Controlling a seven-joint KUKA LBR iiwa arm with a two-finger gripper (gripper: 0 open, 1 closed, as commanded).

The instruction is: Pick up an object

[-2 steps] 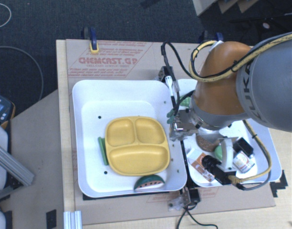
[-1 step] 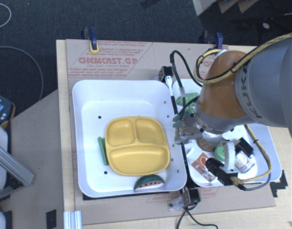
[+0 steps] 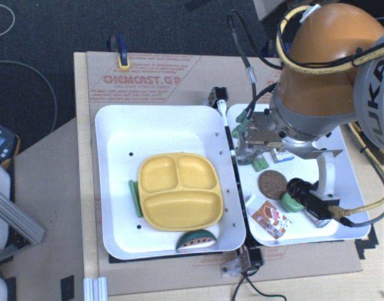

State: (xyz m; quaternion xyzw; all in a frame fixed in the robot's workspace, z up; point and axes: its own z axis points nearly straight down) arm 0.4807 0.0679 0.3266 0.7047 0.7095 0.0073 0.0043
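- Left bin (image 3: 110, 168): one yellow tray (image 3: 179, 190), one green stick (image 3: 135, 198), one watermelon slice (image 3: 196, 239).
- Right bin (image 3: 349, 168): one brown disc (image 3: 273, 184), one packet (image 3: 270, 218).
- Gripper (image 3: 258, 146): grip state cannot be told.

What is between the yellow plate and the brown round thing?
In the camera view, the bins' white walls lie between the yellow divided plate and the brown disc.

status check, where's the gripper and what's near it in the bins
Gripper low in right bin, near the divider; fingers unclear. Green piece and brown disc just below it. Yellow divided plate sits in left bin.
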